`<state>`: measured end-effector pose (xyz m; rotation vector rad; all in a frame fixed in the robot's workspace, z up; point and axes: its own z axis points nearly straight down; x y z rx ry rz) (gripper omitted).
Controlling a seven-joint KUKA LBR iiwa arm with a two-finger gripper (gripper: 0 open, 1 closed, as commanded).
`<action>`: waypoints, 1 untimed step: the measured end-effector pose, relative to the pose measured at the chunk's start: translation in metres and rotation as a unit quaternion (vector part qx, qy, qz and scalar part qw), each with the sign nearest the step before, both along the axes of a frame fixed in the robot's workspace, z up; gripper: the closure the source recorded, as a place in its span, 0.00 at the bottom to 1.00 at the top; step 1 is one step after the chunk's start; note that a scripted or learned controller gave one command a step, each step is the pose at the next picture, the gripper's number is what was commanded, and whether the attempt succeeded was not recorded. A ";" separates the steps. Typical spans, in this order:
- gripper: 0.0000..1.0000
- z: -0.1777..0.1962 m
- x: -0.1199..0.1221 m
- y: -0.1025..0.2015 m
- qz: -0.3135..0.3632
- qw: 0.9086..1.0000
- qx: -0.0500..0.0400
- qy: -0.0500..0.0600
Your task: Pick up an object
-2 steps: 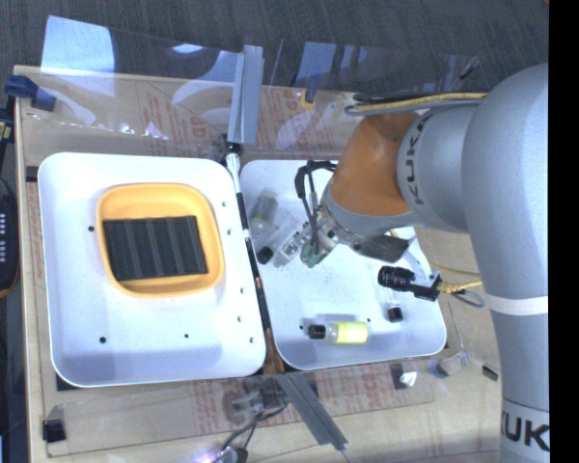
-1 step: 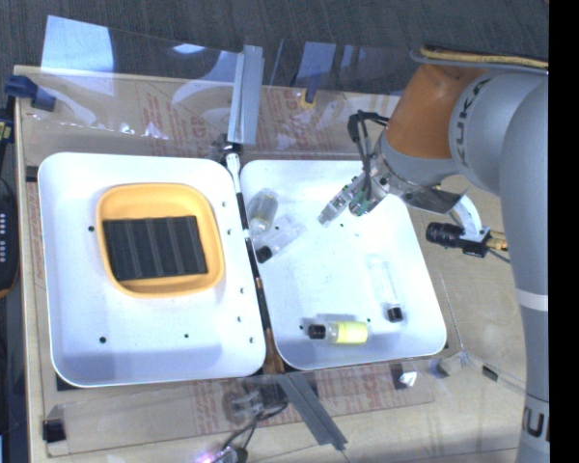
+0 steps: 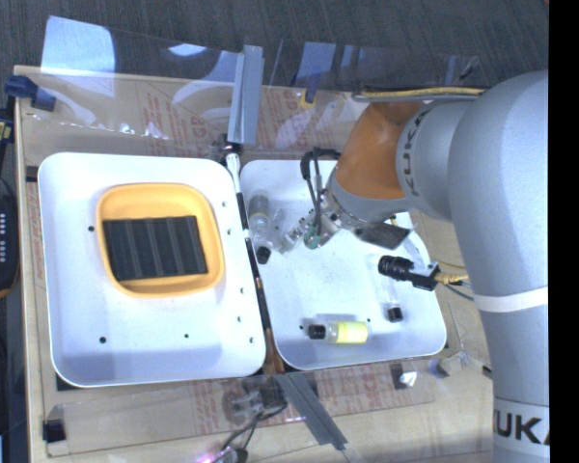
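My gripper [image 3: 309,233] reaches down into the right bin [image 3: 420,340], near its upper left part. A clear plastic bottle [image 3: 259,210] lies just left of the gripper, close to the bin's left wall. A small black piece [image 3: 262,254] sits below the bottle. Near the front of the same bin, a yellow tube with a black cap [image 3: 339,332] lies on its side. Another small dark piece [image 3: 394,313] rests to the right of the tube. Whether anything is in the gripper is hidden by the wrist.
The left bin [image 3: 68,326] holds a yellow tray with a dark ribbed insert [image 3: 156,239]. The arm's grey body [image 3: 502,210] covers the right bin's far right side. A raised divider [image 3: 249,258] runs between the bins.
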<state>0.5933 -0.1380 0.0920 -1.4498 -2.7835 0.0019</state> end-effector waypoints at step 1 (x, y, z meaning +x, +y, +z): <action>1.00 0.001 0.034 -0.052 -0.008 1.000 0.000 -0.002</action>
